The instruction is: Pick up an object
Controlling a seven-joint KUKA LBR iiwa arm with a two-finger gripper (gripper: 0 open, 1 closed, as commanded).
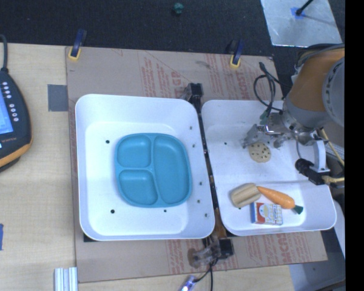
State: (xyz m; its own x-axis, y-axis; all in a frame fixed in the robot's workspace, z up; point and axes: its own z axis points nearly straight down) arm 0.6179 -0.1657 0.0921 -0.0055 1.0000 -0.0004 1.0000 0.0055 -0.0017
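In the right bin (230,114) lie a round tan cookie (260,152), a beige bread roll (244,194), an orange carrot (278,197) and a small red-and-white carton (266,214). My gripper (262,136) hangs low over the bin's upper right part, its tips just above the cookie's upper edge. Nothing shows between its fingers. The grey arm with its orange band (312,77) comes in from the right.
The left bin (91,120) holds a blue divided plate (153,169). A black and orange handheld pendant (3,120) lies on the bench at the far left. Clamps (77,44) hold the cardboard sheet under both bins.
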